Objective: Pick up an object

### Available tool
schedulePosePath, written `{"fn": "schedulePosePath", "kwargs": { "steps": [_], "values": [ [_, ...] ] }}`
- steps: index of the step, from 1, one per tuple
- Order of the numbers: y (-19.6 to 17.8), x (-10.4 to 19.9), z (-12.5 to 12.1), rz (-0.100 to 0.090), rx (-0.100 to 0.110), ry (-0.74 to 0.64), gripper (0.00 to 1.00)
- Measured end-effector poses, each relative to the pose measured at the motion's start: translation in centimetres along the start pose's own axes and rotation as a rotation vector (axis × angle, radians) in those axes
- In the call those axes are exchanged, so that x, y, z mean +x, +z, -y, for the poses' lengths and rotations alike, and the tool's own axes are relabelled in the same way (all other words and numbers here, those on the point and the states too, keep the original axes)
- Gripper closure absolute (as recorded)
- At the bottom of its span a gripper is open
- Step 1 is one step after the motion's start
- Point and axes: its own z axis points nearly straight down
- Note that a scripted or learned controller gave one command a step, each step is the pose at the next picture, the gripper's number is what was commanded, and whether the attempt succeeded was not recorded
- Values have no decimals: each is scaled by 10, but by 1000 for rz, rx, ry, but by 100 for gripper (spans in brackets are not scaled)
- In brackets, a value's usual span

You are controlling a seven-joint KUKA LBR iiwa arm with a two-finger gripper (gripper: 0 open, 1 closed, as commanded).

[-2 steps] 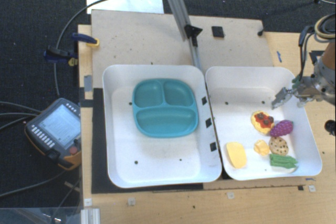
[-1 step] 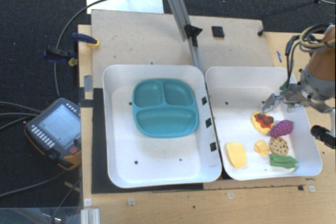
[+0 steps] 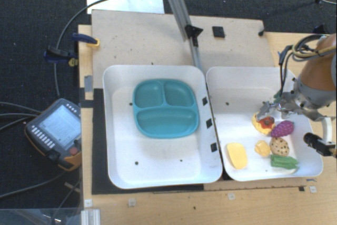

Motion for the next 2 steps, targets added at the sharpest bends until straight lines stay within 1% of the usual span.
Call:
{"fn": "schedulePosePath", "kwargs": {
  "steps": [1, 2],
  "values": [
    [11, -2, -6, 2, -15, 1, 0],
    [-3, 0, -10, 4, -29, -3, 100]
  ]
}}
